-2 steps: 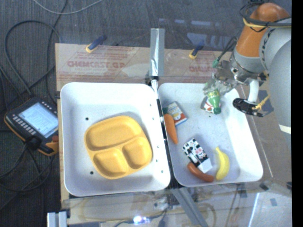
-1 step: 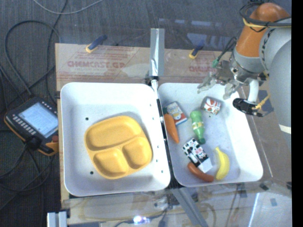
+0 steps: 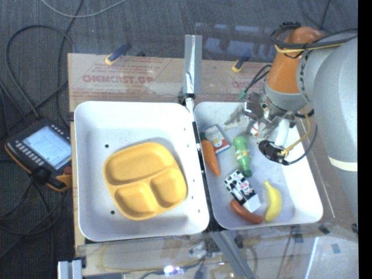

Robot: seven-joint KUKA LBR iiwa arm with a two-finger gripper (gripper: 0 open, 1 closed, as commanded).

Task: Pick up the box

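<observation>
A small red, white and blue box (image 3: 216,139) lies at the upper left of the right bin (image 3: 311,205), beside an orange carrot (image 3: 210,157). A second small carton with a black and white cow pattern (image 3: 240,188) lies lower in the same bin. My gripper (image 3: 251,118) hangs over the bin's upper middle, up and to the right of the red, white and blue box and just above a green bottle (image 3: 242,154). It is apart from both boxes. The orange band of the arm (image 3: 286,68) is above it.
A yellow banana (image 3: 272,201) and a red sausage (image 3: 245,213) lie near the right bin's front wall. The left bin (image 3: 87,156) holds a yellow divided plate (image 3: 145,180). A black cable loop (image 3: 278,150) hangs below the wrist. A teach pendant (image 3: 40,150) sits off the bench at left.
</observation>
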